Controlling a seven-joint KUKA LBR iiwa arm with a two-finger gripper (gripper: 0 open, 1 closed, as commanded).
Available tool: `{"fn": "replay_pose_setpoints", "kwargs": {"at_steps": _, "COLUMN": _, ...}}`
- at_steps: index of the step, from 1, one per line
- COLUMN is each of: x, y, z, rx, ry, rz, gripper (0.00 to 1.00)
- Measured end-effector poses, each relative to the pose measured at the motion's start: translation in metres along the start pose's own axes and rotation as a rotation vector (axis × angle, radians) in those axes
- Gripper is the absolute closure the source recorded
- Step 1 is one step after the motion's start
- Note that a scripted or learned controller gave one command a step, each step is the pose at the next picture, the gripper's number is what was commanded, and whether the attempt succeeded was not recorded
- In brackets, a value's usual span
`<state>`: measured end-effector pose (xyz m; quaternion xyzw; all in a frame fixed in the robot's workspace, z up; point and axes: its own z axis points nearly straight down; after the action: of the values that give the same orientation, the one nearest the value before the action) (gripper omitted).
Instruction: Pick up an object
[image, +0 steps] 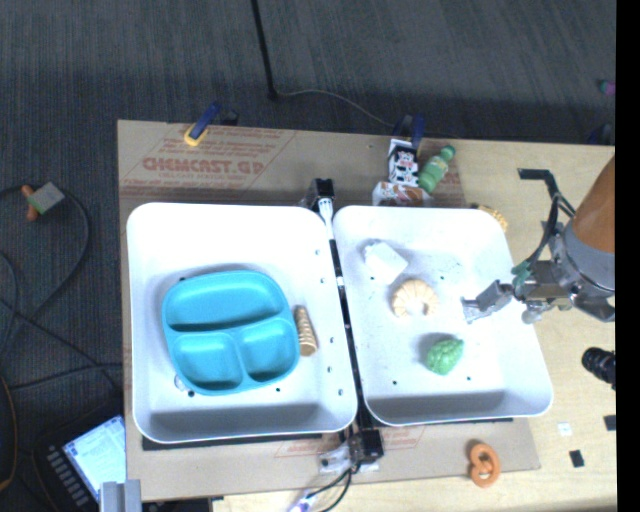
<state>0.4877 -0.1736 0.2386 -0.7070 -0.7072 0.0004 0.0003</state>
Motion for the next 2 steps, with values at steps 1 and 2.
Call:
{"fn": "replay_pose_setpoints", "kwargs": {"at_steps": 1, "x": 0.0, "y": 0.0, "z": 0.0, "rx": 0.0, "ry": 0.0, "rz": 0.0, "gripper": 0.0}}
{"fn": "replay_pose_setpoints", "kwargs": {"at_steps": 2, "x": 0.0, "y": 0.0, "z": 0.0, "rx": 0.0, "ry": 0.0, "rz": 0.0, "gripper": 0.0}}
